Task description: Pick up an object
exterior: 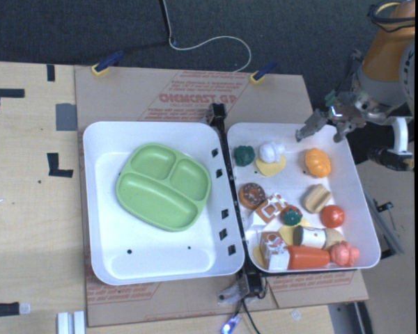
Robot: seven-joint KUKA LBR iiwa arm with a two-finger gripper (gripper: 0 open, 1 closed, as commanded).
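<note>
Arm: reaching in above the right bin's far right corner.
Tool: fingers spread apart, gripping nothing.
Orange: lying just below the tool.
Room: bare floor around it.

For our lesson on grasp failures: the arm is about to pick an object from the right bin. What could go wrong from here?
1. The toys in the right bin lie crowded, so the open tool may nudge neighbours.
2. The orange toy, nearest the tool, looks rounded and could slip out.
3. The tool hangs over the bin's far rim, so a low approach might clip it.
</note>
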